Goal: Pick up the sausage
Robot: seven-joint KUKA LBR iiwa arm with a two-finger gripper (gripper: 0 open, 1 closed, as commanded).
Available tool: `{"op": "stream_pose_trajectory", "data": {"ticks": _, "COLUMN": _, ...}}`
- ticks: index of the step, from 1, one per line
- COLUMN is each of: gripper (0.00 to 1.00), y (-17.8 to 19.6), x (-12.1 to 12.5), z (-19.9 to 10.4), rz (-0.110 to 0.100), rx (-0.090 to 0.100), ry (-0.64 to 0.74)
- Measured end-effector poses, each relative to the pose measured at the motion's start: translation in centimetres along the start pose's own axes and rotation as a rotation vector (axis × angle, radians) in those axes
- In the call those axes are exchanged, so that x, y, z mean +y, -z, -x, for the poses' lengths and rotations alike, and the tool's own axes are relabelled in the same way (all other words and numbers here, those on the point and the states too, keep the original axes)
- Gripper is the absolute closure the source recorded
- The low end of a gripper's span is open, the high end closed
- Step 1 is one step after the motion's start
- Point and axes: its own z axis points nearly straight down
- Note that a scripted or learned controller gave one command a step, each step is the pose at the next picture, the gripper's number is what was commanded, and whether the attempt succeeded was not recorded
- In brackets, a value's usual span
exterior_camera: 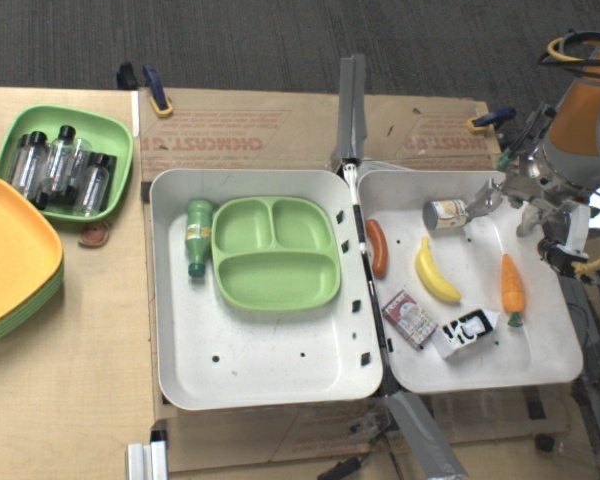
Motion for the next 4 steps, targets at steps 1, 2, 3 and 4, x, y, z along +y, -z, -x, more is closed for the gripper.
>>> {"op": "stream_pose_trajectory", "data": {"ticks": 1, "gripper": 0.00, "y": -1.1, "x": -7.6, "z": 1.2, "rz": -0.001, "rx": -0.006, "ry": -0.166}}
{"op": "stream_pose_trajectory", "data": {"ticks": 2, "gripper": 0.00, "y": -3.3, "x": -11.6, "z": 1.7, "rz": -0.004, "rx": -0.003, "ry": -0.247}}
{"op": "stream_pose_trajectory", "data": {"ticks": 3, "gripper": 1.00, "y": -2.5, "x": -11.6, "z": 1.8, "rz": -0.002, "rx": -0.006, "ry": -0.250}}
{"op": "stream_pose_trajectory", "data": {"ticks": 4, "gripper": 1.00, "y": 3.7, "x": -1.7, "z": 0.3, "rz": 0.003, "rx": -0.010, "ry": -0.178}}
